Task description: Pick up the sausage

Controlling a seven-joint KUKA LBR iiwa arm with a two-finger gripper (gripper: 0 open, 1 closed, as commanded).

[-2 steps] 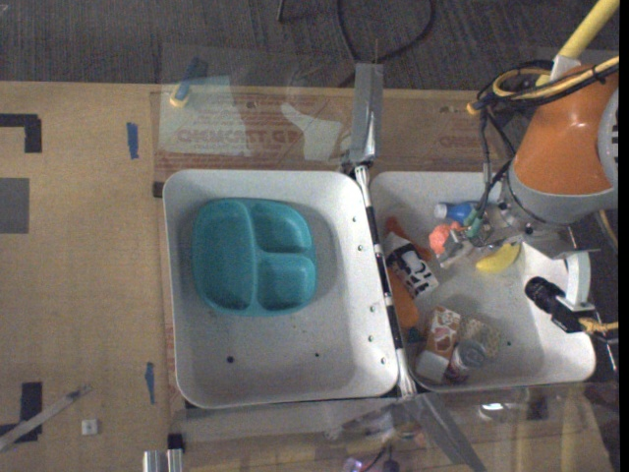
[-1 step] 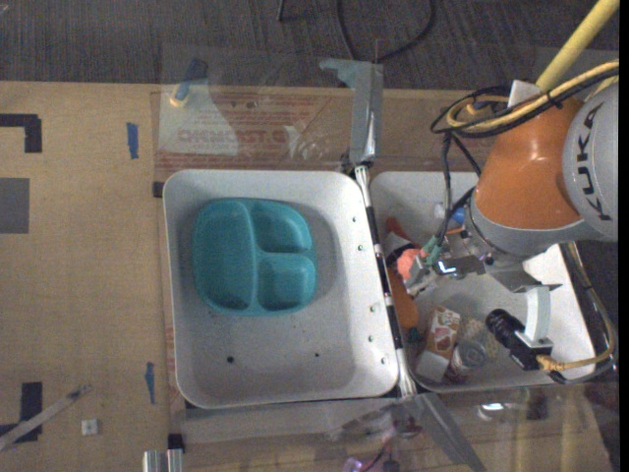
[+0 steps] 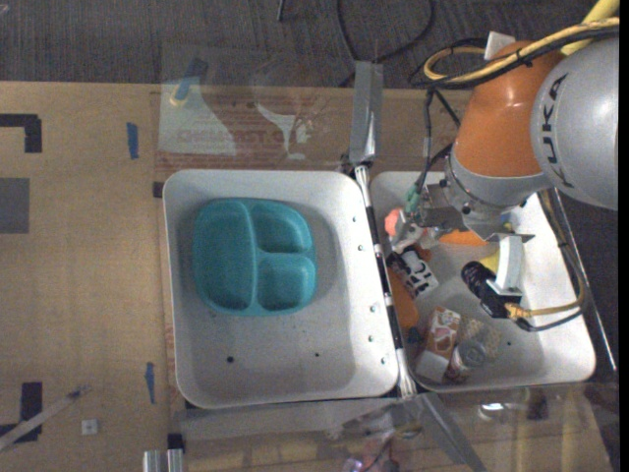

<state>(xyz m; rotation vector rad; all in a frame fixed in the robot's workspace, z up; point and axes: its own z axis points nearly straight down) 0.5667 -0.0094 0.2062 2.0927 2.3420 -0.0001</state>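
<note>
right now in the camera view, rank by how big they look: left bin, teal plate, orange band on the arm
1. left bin, largest by far
2. teal plate
3. orange band

The plate and band look fairly close in size, and the band sits nearer the camera, so their order is unsure.

The arm's orange band [image 3: 501, 126] covered much of the right bin [image 3: 570, 357], hiding the gripper's fingers. Small items beneath the band were too cluttered to identify.
</note>
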